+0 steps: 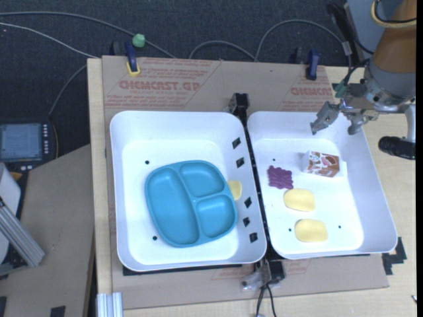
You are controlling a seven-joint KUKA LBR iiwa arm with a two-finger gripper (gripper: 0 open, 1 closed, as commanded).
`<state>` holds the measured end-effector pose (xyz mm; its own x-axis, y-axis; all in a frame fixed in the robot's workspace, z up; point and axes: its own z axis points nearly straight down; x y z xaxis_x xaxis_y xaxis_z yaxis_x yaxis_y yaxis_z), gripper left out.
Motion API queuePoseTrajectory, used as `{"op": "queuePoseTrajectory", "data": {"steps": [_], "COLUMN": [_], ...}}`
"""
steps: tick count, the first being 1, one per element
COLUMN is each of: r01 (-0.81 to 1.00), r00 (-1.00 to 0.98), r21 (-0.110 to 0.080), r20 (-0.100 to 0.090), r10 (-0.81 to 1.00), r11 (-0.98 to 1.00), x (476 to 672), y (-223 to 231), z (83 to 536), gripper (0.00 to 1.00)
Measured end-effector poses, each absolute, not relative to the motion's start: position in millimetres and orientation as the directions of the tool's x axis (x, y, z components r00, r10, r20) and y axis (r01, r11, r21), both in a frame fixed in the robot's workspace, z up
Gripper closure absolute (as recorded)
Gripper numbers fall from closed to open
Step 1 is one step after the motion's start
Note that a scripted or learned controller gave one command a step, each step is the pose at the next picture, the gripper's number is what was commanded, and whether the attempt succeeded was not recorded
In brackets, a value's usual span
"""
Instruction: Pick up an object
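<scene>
Hovering over the far edge of the right bin (370, 177), the gripper (338, 120) is seen with fingers spread and nothing between them, apparently poised for a descent. Below it, a brown-and-white packet (322, 164), purple grapes (279, 176) and two yellow pieces (300, 200) are scattered within reach.

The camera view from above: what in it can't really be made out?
- Yellow piece in the left bin: mostly hidden under the blue tray, so its shape is unclear.
- Brown-and-white packet in the right bin: print too small to read.
- Arm: cut off by the top and right edges.
- Tool: too small and blurred to judge.
</scene>
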<state>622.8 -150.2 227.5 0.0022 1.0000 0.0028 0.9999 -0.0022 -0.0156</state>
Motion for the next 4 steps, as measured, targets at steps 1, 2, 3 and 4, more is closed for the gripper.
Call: {"op": "queuePoseTrajectory", "data": {"steps": [1, 2, 3, 4], "r01": [1.000, 1.000, 1.000, 1.000], "r00": [0.000, -0.001, 0.000, 0.000], "r21": [-0.001, -0.004, -0.006, -0.004], "r20": [0.000, 0.001, 0.002, 0.001], "r10": [1.000, 1.000, 1.000, 1.000], "r11": [0.000, 0.001, 0.000, 0.000], "x": [625.2, 632.3, 632.1, 631.8], "y": [-149.8, -149.4, -154.6, -153.7], "z": [236.4, 177.3, 116.0, 83.3], "gripper": [0.00, 0.00, 0.00, 0.00]}}
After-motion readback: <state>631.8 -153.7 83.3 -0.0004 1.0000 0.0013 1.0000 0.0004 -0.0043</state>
